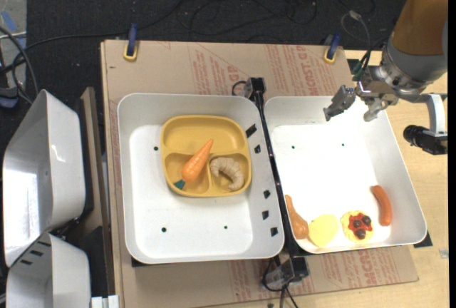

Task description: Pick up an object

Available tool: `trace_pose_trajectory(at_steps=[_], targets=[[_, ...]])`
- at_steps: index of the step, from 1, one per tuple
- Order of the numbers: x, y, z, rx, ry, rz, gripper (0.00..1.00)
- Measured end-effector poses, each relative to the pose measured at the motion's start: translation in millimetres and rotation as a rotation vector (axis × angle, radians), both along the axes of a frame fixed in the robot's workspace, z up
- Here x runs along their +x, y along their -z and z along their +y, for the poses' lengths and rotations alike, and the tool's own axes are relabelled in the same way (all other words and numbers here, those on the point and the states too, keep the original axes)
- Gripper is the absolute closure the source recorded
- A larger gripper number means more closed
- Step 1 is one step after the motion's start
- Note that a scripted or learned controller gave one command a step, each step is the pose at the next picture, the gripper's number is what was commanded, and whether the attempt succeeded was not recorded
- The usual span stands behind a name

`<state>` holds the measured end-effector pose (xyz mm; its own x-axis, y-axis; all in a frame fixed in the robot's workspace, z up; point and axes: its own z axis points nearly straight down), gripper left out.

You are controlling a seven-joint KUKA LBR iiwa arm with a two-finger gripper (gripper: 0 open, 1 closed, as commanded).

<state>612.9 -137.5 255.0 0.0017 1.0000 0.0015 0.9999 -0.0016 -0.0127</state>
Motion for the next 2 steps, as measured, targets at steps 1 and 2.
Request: trace_pose_trajectory(at_steps=[1,2], targets=[[2.2,-7.7,0.4,-0.002,-0.003,-0.012,0.0],[-6.5,46.9,-5.7,-0.001,0.0,-0.007,0.0]])
